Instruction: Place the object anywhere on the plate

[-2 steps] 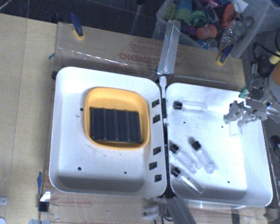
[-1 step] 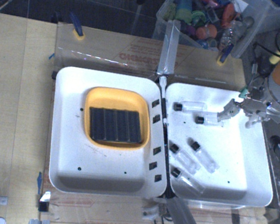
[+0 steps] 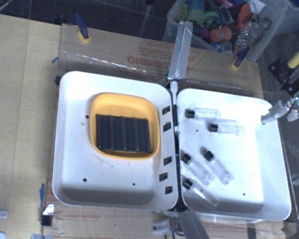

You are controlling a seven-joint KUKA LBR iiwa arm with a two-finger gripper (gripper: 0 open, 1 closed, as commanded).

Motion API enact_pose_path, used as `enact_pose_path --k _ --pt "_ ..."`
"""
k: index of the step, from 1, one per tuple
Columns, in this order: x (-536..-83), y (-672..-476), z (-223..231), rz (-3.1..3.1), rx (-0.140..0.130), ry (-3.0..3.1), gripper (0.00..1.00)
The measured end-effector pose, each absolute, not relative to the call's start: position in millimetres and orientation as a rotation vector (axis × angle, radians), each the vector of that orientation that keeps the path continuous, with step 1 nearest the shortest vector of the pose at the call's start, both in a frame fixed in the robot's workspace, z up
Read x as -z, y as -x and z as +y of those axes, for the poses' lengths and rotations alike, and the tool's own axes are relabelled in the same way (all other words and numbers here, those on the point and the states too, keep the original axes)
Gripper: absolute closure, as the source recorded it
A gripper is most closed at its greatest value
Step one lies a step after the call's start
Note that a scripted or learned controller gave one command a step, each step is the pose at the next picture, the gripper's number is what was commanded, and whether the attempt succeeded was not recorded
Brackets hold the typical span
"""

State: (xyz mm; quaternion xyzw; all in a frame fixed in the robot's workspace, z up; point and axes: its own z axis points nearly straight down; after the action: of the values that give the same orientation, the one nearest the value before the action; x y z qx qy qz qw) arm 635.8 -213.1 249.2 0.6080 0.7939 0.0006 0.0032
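Five clear vials with black caps lie scattered in the right bin (image 3: 253, 179): two at the far side (image 3: 200, 114) (image 3: 225, 127), three nearer the front (image 3: 215, 164) (image 3: 195, 167) (image 3: 199, 191). In the left bin (image 3: 65, 147) sits the yellow plate (image 3: 127, 107) bearing a dark ribbed tray (image 3: 123, 133). The gripper (image 3: 275, 113) hangs over the right bin's far right corner; whether it is open or closed cannot be told.

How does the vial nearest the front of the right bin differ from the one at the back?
The front vial lies slanted, its black cap toward the divider; the back vial lies nearly level across the bin. The front vial sits near the bin's front wall, the back vial in open floor. Both are clear with black caps on their left ends.
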Motion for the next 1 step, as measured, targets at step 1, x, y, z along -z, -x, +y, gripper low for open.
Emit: enact_pose_path --k 1 --pt "-345.3 -639.3 -221.9 2.575 -0.001 -1.793 0.00"
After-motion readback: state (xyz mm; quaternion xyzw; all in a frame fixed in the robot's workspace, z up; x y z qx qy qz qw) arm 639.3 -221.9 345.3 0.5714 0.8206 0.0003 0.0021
